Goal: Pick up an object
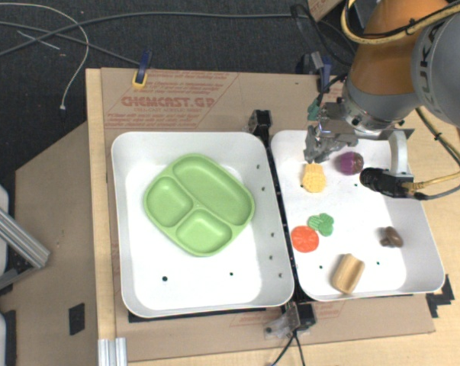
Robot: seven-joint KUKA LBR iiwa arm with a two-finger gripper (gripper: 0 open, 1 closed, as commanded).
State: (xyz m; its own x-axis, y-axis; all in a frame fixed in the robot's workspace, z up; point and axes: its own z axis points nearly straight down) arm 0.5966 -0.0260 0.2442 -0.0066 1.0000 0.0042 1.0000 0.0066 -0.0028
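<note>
My gripper (315,155) hangs over the back of the right bin (413,284), just above a small yellow toy (313,178). A purple round piece (349,162) lies right beside it to the right. Further forward in the same bin lie a green broccoli-like piece (321,223), an orange-red disc (305,239), a tan cylinder (347,272) and a small brown lump (390,237). Nothing shows between the fingers.
The left bin (138,280) holds a light green divided plate (199,203) with three compartments. A black clamp (259,120) stands at the back between the bins. Cardboard lies under both bins, with dark floor and cables beyond.
</note>
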